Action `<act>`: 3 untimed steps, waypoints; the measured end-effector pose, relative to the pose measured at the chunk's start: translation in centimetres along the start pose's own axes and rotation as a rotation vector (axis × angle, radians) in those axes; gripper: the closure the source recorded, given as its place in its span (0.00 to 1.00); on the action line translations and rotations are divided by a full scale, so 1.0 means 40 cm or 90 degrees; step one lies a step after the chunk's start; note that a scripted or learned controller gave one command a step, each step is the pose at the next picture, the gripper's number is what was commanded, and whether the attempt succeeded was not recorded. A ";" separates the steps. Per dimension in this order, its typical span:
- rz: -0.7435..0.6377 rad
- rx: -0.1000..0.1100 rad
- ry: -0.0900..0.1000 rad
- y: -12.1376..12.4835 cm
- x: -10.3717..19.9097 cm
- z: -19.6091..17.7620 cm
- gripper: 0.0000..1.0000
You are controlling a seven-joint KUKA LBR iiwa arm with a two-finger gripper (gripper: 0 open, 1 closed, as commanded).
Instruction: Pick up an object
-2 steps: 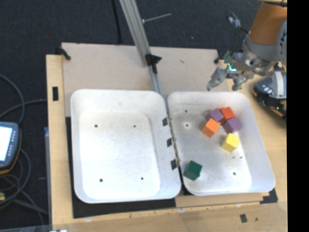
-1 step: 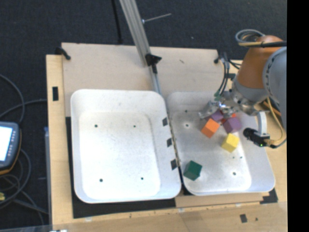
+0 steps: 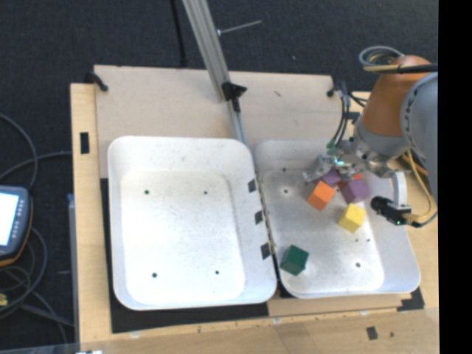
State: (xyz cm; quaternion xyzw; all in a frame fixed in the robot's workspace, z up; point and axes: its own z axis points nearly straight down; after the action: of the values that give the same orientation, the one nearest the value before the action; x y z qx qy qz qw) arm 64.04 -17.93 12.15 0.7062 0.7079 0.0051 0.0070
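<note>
1. The wooden bench (image 3: 169,94) spans most of the frame, lying on a dark floor.
2. The left bin (image 3: 184,223) sits left of centre, a shallow white tray with rounded corners.
3. The right bin (image 3: 324,268) touches it along the middle of the frame and carries all the blocks.
4. The arm (image 3: 398,113), grey with an orange band, comes in from the upper right and bends down over the upper part of the right bin.
5. A metal pole (image 3: 210,43) slants from the top centre of the frame down to the seam between the bins.
6. A tablet-like screen (image 3: 11,220) lies at the left edge on the floor.
7. The gripper (image 3: 335,167) hangs low among the upper blocks; whether its fingers are apart or together cannot be told, and no block shows between them.
8. The purple block (image 3: 356,189) lies just below the gripper, with a second small purple block (image 3: 333,177) close under the gripper.
9. The orange block (image 3: 321,195) touches that cluster on its left.
10. The yellow block (image 3: 352,217) lies just below the purple block.
11. The green block (image 3: 294,259) sits apart, at the lower left of the right bin.
</note>
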 end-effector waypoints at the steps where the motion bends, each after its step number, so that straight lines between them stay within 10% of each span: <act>1: -0.002 0.013 0.003 -0.162 0.225 0.060 0.00; 2: 0.003 0.010 0.001 -0.223 0.176 0.056 0.00; 3: 0.000 0.006 -0.002 -0.057 0.230 0.055 0.00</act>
State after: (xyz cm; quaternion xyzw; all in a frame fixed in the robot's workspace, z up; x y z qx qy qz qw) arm 61.79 -8.73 9.89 0.7061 0.7081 0.0008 0.0048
